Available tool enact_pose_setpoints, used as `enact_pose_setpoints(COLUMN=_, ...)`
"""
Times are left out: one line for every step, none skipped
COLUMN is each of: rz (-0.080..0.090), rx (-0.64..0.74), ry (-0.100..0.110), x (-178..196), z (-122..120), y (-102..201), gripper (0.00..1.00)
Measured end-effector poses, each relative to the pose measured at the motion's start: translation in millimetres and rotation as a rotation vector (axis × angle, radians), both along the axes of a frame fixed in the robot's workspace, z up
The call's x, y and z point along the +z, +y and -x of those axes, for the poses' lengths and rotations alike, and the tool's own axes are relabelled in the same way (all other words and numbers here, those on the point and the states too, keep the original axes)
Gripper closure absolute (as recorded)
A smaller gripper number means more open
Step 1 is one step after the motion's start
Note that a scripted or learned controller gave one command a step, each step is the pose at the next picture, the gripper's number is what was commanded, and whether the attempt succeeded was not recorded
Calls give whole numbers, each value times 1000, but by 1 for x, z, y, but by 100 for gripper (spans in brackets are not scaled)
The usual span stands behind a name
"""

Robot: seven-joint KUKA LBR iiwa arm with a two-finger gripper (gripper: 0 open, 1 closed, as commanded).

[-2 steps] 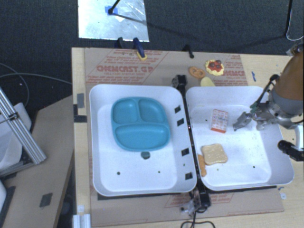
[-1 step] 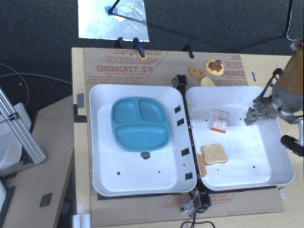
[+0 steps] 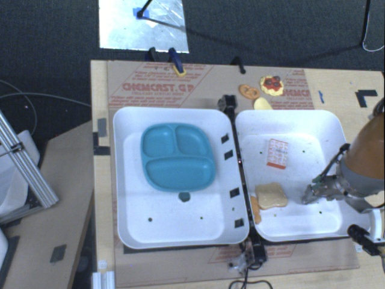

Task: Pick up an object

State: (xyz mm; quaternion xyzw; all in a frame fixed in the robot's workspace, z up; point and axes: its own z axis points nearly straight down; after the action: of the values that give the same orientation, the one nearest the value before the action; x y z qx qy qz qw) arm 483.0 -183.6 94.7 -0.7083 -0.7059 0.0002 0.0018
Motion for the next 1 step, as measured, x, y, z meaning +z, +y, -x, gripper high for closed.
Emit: enact_pose_setpoints(rz=3, rx=9, ry=-7, x=-6, z=-47, y=-4, gripper=100)
